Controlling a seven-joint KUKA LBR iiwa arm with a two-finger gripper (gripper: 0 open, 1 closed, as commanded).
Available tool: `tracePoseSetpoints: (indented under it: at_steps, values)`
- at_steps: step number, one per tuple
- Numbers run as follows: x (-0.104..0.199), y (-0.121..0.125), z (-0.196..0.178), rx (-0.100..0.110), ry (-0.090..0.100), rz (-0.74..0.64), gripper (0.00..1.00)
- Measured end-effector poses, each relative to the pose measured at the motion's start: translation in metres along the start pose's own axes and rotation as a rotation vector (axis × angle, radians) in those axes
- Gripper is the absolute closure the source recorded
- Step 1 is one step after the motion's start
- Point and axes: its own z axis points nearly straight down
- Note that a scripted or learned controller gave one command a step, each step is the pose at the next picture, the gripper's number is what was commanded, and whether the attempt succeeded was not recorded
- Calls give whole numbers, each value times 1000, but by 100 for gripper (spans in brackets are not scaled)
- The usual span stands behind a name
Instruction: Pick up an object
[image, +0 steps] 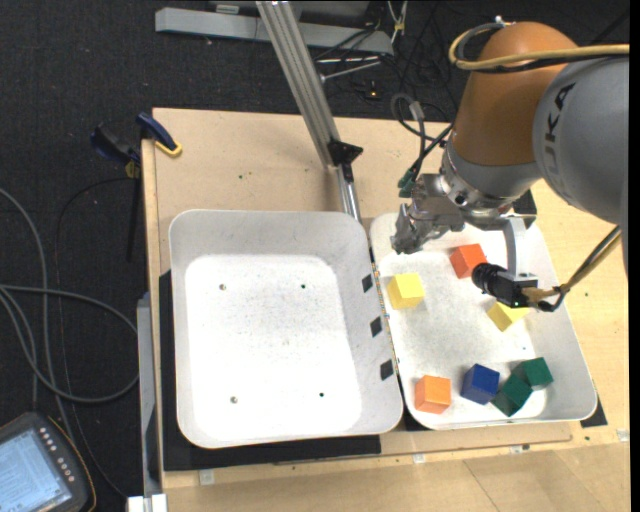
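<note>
Front of right bin (575, 400): an orange block (432, 392), a blue block (480, 383) and two green blocks (522, 384) sit in a loose row by the near rim, the green pair touching.
Middle of right bin: a small yellow block (506, 315) lies just beside a black part hanging off the arm.
Yellow cube (405, 291): sits flat near the bin's left wall, edges turned slightly off the wall line; roughly square, so no clear long axis.
Orange-red block (466, 261): further back, tilted a little, apart from the yellow cube.
Gripper (408, 238): hangs low at the far left corner of the right bin, just beyond the yellow cube; I cannot tell how far apart it stands or see anything in it.
Left bin (190, 300): white, speckled floor.
Bench (240, 160): bare wood behind both bins.
</note>
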Motion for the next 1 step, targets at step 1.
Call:
tracePoseSetpoints:
  at_steps: [1]
  values:
    - [56,-1,6,1,0,1,100]
